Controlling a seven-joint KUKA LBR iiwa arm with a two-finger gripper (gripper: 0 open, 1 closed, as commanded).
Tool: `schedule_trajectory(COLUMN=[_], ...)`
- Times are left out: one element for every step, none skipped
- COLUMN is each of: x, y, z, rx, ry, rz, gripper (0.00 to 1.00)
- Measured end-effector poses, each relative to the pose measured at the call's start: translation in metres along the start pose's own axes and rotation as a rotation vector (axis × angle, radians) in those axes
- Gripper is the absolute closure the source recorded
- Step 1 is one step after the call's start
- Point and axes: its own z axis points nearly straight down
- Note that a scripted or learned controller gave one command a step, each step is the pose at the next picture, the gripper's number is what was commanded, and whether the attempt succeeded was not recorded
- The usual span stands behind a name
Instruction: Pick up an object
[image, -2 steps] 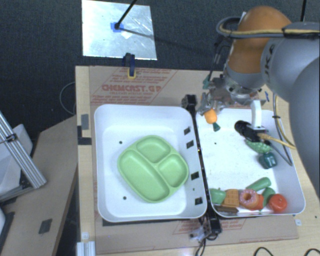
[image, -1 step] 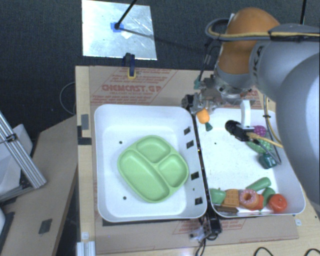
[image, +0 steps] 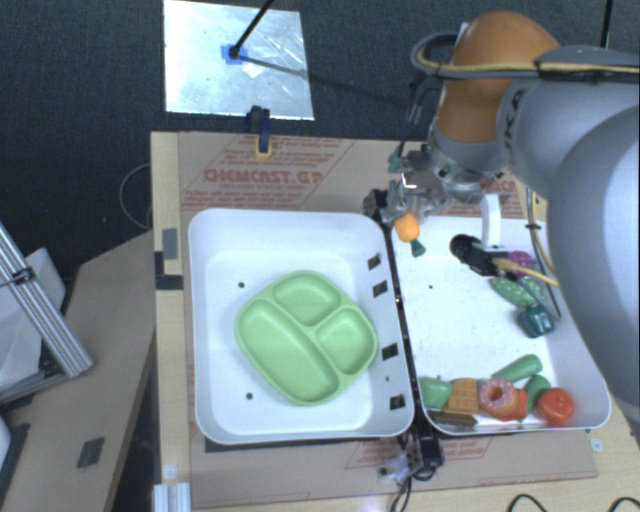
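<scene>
My gripper (image: 407, 215) hangs over the far left corner of the right bin (image: 450, 320), close to the wall between the two bins. A small orange ball-like toy (image: 406, 228) sits between its fingers, lifted off the bin floor. Loose toys lie in the right bin: a green spotted piece (image: 514, 290) and a dark teal block (image: 536, 321) at its right side. Along its near edge are a green pod (image: 516, 368), a pink doughnut (image: 497, 397), a red tomato (image: 555, 404) and a tan cracker (image: 461, 394).
A light green divided plate (image: 305, 336) lies in the middle of the left bin (image: 215, 260). A purple piece (image: 522, 262) lies near the right bin's far right side. The arm's big grey body (image: 580, 180) overhangs the right bin's far right part.
</scene>
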Motion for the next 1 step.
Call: schedule_trajectory(x=[0.0112], y=[0.0070], z=[-0.0095], rx=[-0.001], ry=[0.001], rz=[-0.001], gripper=[1.00])
